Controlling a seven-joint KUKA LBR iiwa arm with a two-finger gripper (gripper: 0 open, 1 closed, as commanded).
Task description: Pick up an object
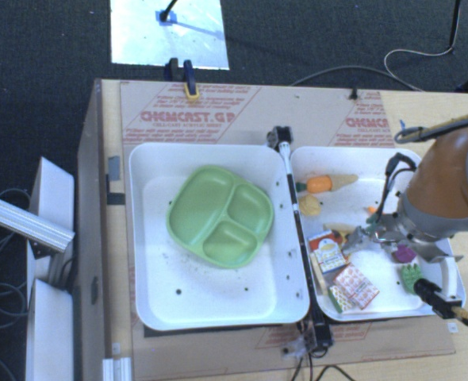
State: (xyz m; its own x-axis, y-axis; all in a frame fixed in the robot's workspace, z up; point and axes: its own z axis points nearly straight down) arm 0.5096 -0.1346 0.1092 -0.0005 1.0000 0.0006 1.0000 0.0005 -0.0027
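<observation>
Whether your jaws are apart or together cannot be told from this view; the gripper [370, 236] hangs low in the right bin [353, 163]. Going left to right: the green divided plate [220, 215] lies alone in the left bin [151, 165], then the small printed packets [341, 270] lie just beside your tool. Come straight down on one packet, clear of the divider, and close only once it sits squarely between them.
</observation>
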